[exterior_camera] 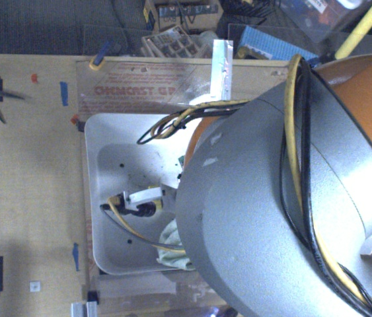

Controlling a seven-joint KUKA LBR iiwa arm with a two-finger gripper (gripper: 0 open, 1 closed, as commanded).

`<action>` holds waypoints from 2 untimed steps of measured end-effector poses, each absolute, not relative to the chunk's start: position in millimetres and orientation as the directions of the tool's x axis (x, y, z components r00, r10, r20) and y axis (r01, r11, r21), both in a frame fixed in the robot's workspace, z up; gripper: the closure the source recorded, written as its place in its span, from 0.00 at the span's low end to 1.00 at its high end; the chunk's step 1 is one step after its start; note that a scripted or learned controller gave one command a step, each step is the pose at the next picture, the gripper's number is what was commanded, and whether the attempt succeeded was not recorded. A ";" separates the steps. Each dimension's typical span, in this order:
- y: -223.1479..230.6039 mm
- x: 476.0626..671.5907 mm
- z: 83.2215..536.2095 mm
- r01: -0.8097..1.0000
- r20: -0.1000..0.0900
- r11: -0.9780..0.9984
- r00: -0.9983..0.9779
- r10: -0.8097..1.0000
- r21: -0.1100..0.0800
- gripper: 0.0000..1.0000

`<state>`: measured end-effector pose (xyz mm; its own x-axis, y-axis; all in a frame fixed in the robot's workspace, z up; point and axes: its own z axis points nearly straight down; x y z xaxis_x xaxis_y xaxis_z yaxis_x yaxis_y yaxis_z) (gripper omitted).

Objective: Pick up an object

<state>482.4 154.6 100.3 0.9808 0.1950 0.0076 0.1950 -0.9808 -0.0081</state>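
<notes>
My grey arm [258, 203] reaches in from the right and covers most of the white bin [106, 150]. The gripper [171, 203] is low inside the bin, near its middle, with the wrist hiding most of it. A pale green-white crumpled thing [171, 242] lies just in front of the gripper by the bin's near wall, partly under the arm. A small teal thing [181, 158] peeks out at the arm's edge farther back. Whether anything is held is hidden.
The bin's left half shows bare floor with a few dark specks. Beyond the bin's far wall stands a clear sheet with red lettering [139, 90]. The tan bench [27, 177] lies to the left, with blue tape marks and black tools.
</notes>
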 end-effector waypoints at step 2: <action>129.4 478.8 143.1 0.200 -0.003 -0.980 0.980 0.200 -0.001 1.00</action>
